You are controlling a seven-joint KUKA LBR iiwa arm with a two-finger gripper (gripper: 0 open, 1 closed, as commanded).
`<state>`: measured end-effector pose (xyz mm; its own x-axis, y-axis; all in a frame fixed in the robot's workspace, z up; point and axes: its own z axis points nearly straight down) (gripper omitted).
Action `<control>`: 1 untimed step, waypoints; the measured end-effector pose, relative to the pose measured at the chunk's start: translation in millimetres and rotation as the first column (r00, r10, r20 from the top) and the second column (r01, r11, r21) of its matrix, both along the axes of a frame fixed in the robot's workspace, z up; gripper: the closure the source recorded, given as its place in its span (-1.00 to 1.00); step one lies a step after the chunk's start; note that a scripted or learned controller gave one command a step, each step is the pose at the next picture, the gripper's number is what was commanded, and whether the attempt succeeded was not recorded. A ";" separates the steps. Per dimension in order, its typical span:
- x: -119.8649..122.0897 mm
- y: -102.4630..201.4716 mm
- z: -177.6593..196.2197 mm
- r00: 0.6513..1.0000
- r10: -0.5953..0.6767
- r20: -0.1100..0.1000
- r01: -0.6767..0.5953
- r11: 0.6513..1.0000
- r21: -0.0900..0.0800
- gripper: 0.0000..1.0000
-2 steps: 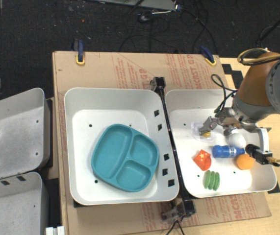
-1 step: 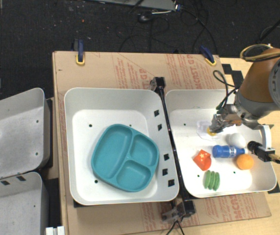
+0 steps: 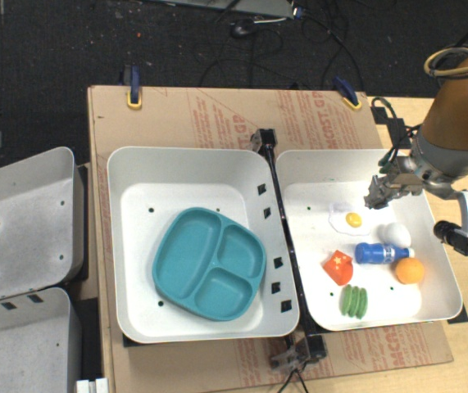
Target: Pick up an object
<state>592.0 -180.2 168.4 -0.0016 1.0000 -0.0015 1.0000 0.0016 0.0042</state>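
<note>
Dark metal claw (image 3: 377, 196) hangs above the flat, glossy fried egg (image 3: 348, 219).

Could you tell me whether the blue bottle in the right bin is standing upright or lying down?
Lying down. The bottle rests on its side on the right bin floor, white cap toward the orange.

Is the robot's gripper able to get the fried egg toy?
Probably yes. The gripper hangs just above and right of the fried egg toy, which lies flat in the right bin with nothing on top.
</note>
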 end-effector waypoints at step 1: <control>0.3 0.3 64.4 1.000 0.001 0.003 -0.001 1.000 -0.001 1.00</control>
<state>592.4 -179.9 232.8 -0.0025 1.0000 -0.0025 1.0000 0.0025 0.0074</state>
